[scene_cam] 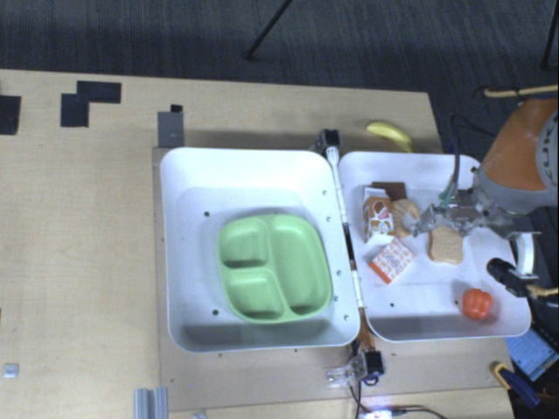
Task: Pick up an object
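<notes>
A grey KUKA arm (pixel 524 160) with an orange band reaches in from the right over a pale wooden worktop (pixel 79 260) carrying two shallow white bins side by side. Nearest the worktop's front edge, cabling and a small clip (pixel 362 369) sit just below the seam between the bins. In the left bin (pixel 183 182), a pale green divided tray (pixel 273 267) lies flat near the front wall. In the right bin (pixel 419 326), an orange-red tomato-like object (pixel 476 304) rests in the front right corner. Farther back, a small red-and-white carton (pixel 391 260) lies tilted near the bin's middle, and a tan slice of bread (pixel 445 246) lies just to its right. The gripper (pixel 437 215) hangs directly above the bread's far edge, between it and a brown bun-like item (pixel 403 212); whether its fingers are apart or together cannot be told, and nothing is seen held between them. A printed packet (pixel 377 216) lies beside the bun, toward the bin's left wall. Beyond the right bin's far wall, a yellow banana (pixel 389 134) rests on the worktop near its far right corner.
</notes>
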`<state>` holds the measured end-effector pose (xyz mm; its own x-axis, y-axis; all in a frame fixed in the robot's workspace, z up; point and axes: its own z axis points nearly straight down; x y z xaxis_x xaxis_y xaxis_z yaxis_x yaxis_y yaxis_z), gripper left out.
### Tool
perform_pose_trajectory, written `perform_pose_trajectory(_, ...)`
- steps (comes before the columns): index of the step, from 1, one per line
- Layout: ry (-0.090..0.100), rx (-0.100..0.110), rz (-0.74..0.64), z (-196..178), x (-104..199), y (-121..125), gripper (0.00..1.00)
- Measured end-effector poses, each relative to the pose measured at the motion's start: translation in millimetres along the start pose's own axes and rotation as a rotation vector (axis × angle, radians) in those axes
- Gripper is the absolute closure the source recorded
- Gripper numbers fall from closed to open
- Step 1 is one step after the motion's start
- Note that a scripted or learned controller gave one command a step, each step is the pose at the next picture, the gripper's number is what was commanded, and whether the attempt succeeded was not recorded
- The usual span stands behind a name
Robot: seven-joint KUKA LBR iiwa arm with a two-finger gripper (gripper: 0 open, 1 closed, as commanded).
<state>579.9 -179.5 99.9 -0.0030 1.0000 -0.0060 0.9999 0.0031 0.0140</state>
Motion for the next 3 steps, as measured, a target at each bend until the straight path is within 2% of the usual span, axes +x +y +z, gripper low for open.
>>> perform_pose_trajectory(1, 0.0, -0.004, -0.001, -11, 0, 2, 1.0)
perform_pose_trajectory(2, 0.0, -0.003, -0.002, -11, 0, 1, 0.0)
perform_pose_trajectory(3, 0.007, 0.01, -0.003, 15, 44, 44, 0.0)
